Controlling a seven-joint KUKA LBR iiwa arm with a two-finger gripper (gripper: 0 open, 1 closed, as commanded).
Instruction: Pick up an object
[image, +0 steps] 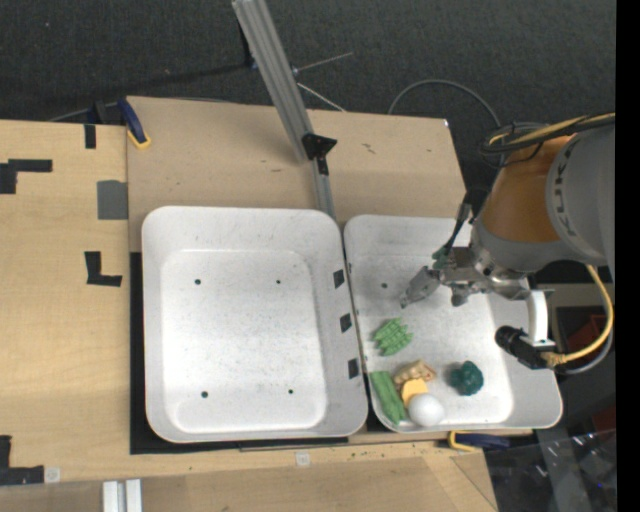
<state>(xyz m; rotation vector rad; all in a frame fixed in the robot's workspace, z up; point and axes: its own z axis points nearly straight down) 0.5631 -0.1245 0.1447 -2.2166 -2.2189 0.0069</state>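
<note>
Two bins side by side on the bench (240, 170), left bin (240, 225) beside right bin (520, 400), small objects (420, 380) clustered along the right bin's near edge, gripper (425, 288) above them

We see an evenly lit scene, light falling from above with no hard glare. To the left of the gripper (425, 290) the two white bins (245, 320) read bright but keep their speckled texture. Shadows are soft and short, lying close under the gripper. The frame is a little grainy and soft overall, and the floor beyond the desk (60, 200) stays dim.
</note>
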